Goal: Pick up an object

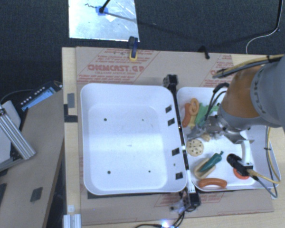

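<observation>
Both white bins are set side by side on a cardboard sheet point(118, 66) printed CHEMCAST GP. All the pickable stuff is found in the right bin point(197, 93), next to the left bin point(128, 137).

The grey arm point(256, 99) is reached in from the right, and the gripper point(206, 129) is parked low over the middle of the right bin. How wide the jaws are set can't be told from this angle, and nothing is seen gripped.

A round tan disc with holes point(195, 147), kind of cookie-looking, is placed just below the gripper in the view. An orange wavy piece point(192, 110) is tucked up at the far end with a green piece point(203, 113) right beside it. Nearer the front, a teal-green stick-shaped thing point(210, 163) is laid at a slant, and an orange-red sausage shape point(212, 183) is parked against the front wall.
</observation>
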Available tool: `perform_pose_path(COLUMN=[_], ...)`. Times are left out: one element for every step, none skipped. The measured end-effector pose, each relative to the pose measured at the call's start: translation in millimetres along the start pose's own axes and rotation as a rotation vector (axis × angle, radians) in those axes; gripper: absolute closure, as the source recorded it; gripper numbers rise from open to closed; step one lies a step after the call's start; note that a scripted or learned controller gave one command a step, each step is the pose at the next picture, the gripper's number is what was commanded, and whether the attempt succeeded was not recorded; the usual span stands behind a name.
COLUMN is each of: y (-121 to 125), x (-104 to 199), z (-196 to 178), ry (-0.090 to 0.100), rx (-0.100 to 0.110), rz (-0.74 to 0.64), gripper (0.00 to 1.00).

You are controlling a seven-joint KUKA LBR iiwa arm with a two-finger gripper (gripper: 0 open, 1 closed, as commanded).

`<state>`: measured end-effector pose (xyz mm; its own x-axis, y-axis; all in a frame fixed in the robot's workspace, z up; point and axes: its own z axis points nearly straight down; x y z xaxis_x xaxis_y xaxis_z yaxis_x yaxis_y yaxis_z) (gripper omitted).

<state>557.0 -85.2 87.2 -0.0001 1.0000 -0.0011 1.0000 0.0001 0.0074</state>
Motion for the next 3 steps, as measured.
perform_pose_path(y=[61.8,60.3,65.6], x=[-0.8,-1.0,-0.6], z=[2.2,-8.4,4.0], ry=[0.000,0.000,0.001], rx=[0.001,0.002,0.009], rz=[-0.006,-0.007,-0.005], gripper=[0.00,1.00,1.00])
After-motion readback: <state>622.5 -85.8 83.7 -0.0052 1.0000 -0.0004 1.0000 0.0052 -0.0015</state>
